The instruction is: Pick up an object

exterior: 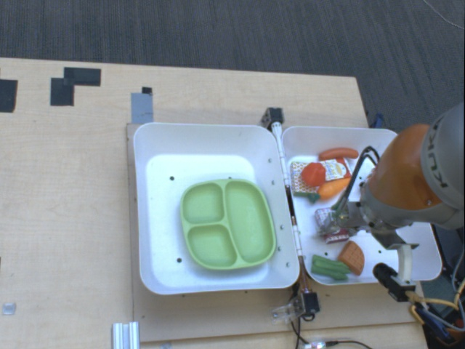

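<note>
From the camera view I have the gripper point(336, 222) lowered into the right bin point(429, 264) over a small packet point(328, 224), probably my pick target, though I cannot tell its opening, while the green tray point(229, 224) sits in the left bin point(156, 217).

One camera sat fixed high above the bench point(73, 195), well back, and looked down at a slant. It took in both bins point(145, 195) whole, with dark floor point(218, 13) at the far side.
</note>
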You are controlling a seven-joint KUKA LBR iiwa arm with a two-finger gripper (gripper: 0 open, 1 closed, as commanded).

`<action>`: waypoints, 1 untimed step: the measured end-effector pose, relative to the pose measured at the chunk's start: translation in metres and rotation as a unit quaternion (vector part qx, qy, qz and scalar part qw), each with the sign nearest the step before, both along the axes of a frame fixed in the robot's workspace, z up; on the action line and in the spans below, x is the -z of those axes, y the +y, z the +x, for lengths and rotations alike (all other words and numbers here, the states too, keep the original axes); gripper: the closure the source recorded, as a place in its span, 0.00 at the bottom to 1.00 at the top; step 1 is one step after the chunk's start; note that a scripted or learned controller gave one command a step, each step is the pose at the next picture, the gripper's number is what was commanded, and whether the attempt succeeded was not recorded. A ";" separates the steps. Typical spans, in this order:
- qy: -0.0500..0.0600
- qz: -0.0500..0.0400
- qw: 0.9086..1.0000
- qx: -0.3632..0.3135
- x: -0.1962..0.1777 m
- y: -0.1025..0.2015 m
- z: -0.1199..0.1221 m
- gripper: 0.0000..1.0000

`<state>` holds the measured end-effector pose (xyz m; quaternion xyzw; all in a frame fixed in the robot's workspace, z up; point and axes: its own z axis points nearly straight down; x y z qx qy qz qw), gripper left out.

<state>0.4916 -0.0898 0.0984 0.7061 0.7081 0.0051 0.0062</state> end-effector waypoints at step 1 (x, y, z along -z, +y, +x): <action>0.006 0.001 1.000 -0.001 -0.086 0.065 -0.004 1.00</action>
